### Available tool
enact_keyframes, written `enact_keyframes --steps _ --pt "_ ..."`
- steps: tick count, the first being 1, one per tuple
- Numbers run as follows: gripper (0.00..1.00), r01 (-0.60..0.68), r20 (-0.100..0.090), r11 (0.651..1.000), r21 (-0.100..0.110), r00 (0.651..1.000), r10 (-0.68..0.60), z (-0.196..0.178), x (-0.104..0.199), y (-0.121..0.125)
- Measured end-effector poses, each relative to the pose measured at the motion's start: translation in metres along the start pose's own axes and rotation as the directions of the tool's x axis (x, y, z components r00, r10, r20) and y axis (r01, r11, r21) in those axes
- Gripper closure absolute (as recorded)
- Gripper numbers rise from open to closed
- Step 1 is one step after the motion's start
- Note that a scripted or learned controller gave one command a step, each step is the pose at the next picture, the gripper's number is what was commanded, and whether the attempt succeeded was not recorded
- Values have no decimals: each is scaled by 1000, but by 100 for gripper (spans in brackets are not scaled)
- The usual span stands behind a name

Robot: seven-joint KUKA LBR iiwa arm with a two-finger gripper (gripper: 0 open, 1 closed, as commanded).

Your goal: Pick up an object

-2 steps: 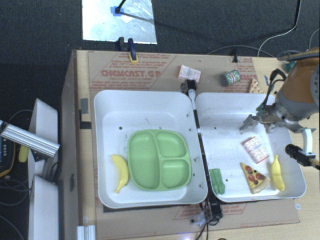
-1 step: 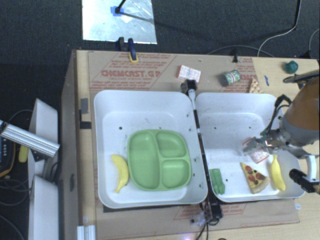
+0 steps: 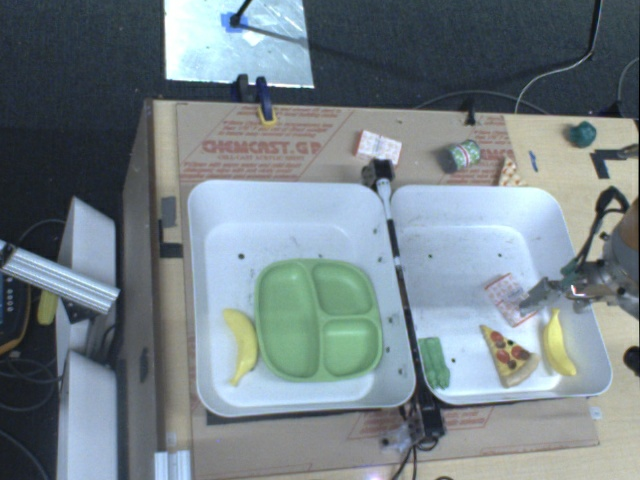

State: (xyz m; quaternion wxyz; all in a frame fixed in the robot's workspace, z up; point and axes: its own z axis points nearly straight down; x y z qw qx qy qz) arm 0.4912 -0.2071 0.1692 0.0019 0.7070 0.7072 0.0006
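Left bin (image 3: 215, 228): banana (image 3: 240, 345); green plate (image 3: 320, 319), three compartments. Right bin (image 3: 470, 206): green piece (image 3: 435, 361), pizza slice (image 3: 509, 354), red-and-white card (image 3: 505, 295), second banana (image 3: 556, 344). Gripper (image 3: 545, 293) low beside the card; finger state cannot be told. Nothing seen lifted: pick judged not yet done. Legible: "CHEMCAST GP" on board (image 3: 262, 148); card print unreadable.

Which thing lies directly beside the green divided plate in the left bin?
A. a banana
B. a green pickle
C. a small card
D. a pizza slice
A: a banana lies against the left edge of the green divided plate in the left bin; the pizza slice and the small card are in the right bin.
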Motion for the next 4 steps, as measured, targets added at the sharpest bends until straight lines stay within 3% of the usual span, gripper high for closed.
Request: enact_keyframes --steps 1,2,3,4 --pt "0 2 -1 1000 2 1000 -2 85 30 -5" --pt "100 2 -2 1000 0 1000 -2 74 30 -4" --pt "100 3 -2 1000 0 1000 -3 24 79 76" --pt "100 5 -2 1000 1 1000 -5 -15 146 81"
